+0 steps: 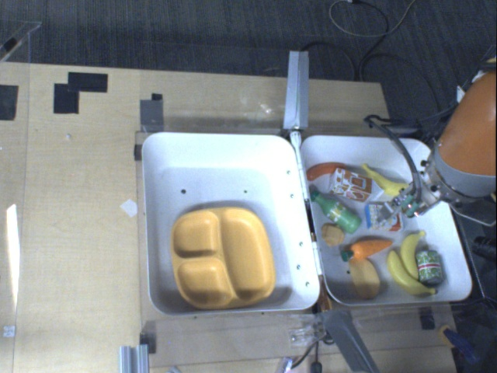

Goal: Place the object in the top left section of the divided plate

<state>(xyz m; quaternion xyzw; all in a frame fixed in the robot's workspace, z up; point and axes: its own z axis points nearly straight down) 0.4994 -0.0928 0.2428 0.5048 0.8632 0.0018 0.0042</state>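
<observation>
Two shallow white bins sat side by side on the bench, left bin (159, 208) and right bin (458, 282). Left bin held one yellow divided plate (223, 256), three sections, all bare, incl. the top left section (194, 234). Right bin held approx. nine toy items: green bottle (337, 212), carrot (370, 248), banana (404, 269), small dark can (428, 266) touching the banana, red-and-white carton (350, 183), second yellow banana (380, 179), potato-like brown piece (366, 280), plus others too small to ID. Gripper (406, 202) hung over the right bin's mid area, above a blue-and-white packet (379, 215); finger spacing couldn't be judged; nothing seen held. Arm's orange band (475, 123) at the right edge.
</observation>
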